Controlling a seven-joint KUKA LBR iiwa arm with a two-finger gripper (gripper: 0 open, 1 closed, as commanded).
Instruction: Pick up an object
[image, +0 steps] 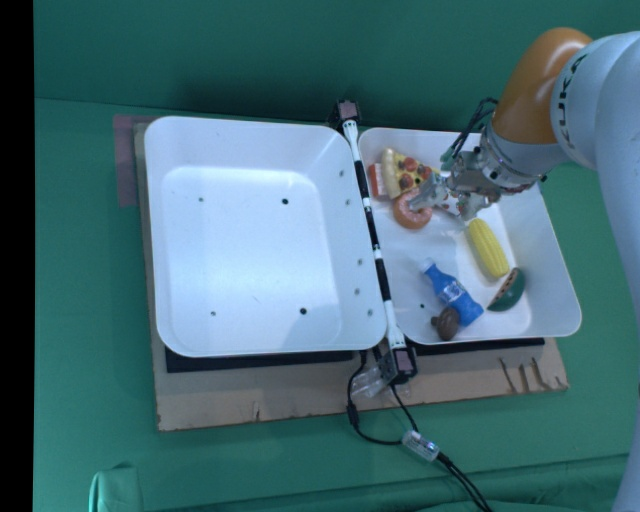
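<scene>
From my feed I see the arm (590, 80) reaching in from the right, its orange band high above the wrist, with the jaws (432, 195) low over the upper part of the right bin (560, 290). I cannot tell whether they are parted or closed; the fingertips blur into the toys below them. They sit right at a ring-shaped orange doughnut (410, 214), and whether they touch it I cannot say.

Just above the doughnut, near the divider, lies a pizza slice (394, 172) in red and yellow. To the right of the doughnut, a yellow corn cob (487, 247) lies at a slant in the middle of the bin. Below it a blue bottle (451, 291) with a white label lies tilted, and a small brown rounded piece (446, 322) touches its lower end. Near the right wall, a watermelon slice (508, 290) rests just beside the corn's lower tip.

The left bin (170, 150) shows a few dark specks on its floor. Both bins rest on a cardboard sheet (250, 405) over the green desk (80, 300), and a cable (420, 445) trails from the front edge.
</scene>
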